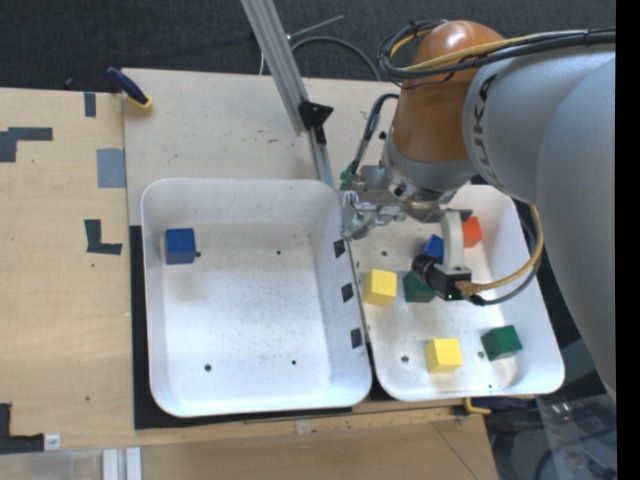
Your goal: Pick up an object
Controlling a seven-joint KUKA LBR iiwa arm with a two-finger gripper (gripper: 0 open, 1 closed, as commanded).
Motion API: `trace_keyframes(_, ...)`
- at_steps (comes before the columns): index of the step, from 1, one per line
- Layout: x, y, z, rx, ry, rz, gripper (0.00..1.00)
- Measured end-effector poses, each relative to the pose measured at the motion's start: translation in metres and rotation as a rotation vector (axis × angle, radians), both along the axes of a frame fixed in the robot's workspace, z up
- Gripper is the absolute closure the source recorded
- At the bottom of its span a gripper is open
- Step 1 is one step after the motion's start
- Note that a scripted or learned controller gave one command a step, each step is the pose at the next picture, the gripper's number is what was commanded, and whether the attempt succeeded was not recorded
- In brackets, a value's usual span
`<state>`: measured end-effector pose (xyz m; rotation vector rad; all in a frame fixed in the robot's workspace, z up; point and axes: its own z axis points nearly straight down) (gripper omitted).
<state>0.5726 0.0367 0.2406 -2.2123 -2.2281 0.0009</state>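
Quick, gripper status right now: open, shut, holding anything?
Gripper: cannot be told from this view; it sits at the right bin's upper left edge, with no block seen in it.

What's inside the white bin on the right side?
The right bin holds two yellow blocks, two green blocks, a blue block and an orange block. The arm covers the bin's far part.

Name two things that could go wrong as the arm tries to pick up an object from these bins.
1. The gripper hangs right by the wall between the bins, so a descent could strike the rim.
2. In the right bin, a dark green block sits beside a yellow block; closing there might nudge one away.
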Motion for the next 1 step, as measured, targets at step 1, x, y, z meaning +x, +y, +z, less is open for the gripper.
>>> trace_keyframes(1, 0.0085, 0.0549, 0.007, 0.001, -0.001, 0.0, 1.0)
